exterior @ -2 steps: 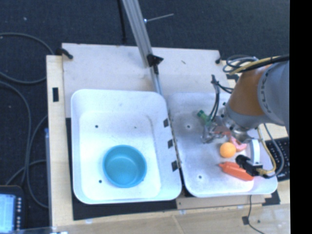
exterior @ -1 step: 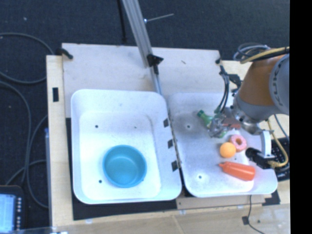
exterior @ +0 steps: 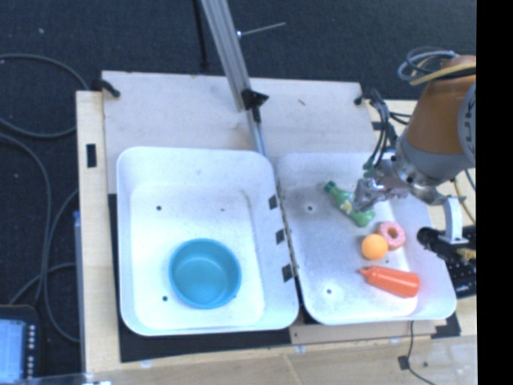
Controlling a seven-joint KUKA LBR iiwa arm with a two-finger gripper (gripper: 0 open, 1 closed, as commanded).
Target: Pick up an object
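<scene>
You see the gripper [exterior: 367, 192] low in the right bin [exterior: 321, 239], directly over the green toy [exterior: 349, 203]. Its long axis runs from upper left to lower right. You cannot tell the grip state.

The arm [exterior: 437, 131] is chunky grey with a fat orange band above the wrist. Looped pale cables [exterior: 425, 61] ride on top, dark ones trail down. Its gripper [exterior: 370, 189] looks like bare metal, kinda blurry though.

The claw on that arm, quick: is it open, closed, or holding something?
Gripper: cannot be told. It is low in the right bin, right at the green toy, and a grasp is not visible.
</scene>
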